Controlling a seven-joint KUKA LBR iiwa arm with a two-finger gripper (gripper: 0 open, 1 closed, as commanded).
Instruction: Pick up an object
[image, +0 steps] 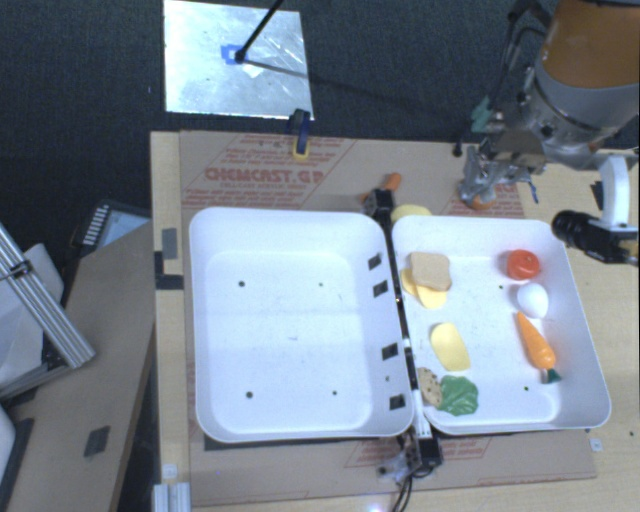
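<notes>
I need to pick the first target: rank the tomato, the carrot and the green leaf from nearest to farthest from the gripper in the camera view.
The gripper hangs beyond the right bin's far rim.
1. Tomato: far right part of the right bin.
2. Carrot: along the right side, farther toward the front.
3. Green leaf: front left corner of the right bin.

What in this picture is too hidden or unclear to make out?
- Hand: too small and blurred in the camera view to tell how its fingers stand.
- Yellow item behind the right bin: the bin's rim hides most of it.
- Cookie-like piece: partly under the green leaf.
- Arm: cut off by the top edge.
</notes>
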